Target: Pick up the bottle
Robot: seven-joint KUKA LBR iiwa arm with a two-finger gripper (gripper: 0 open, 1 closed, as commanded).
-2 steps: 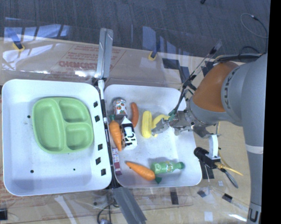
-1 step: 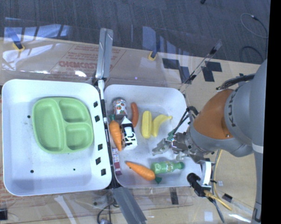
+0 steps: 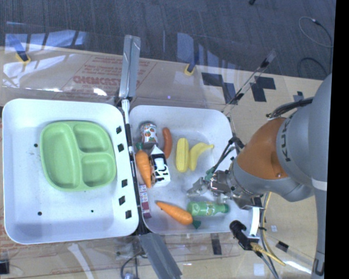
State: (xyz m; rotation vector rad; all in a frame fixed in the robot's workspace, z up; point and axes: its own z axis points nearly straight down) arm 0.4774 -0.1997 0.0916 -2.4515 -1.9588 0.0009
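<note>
The bottle (image 3: 208, 209) is green with a pale label and lies on its side near the front edge of the right bin (image 3: 218, 125). My gripper (image 3: 208, 185) hangs just behind and above the bottle, at the end of the grey arm with the orange band (image 3: 265, 157). I see nothing held in it.
The right bin also holds an orange carrot (image 3: 175, 213) just left of the bottle, another carrot (image 3: 143, 168), a black-and-white carton (image 3: 159, 166), two bananas (image 3: 189, 155), a thin carrot (image 3: 167, 142) and a can (image 3: 148, 133). A green divided plate (image 3: 78, 155) lies in the left bin (image 3: 15, 216).
</note>
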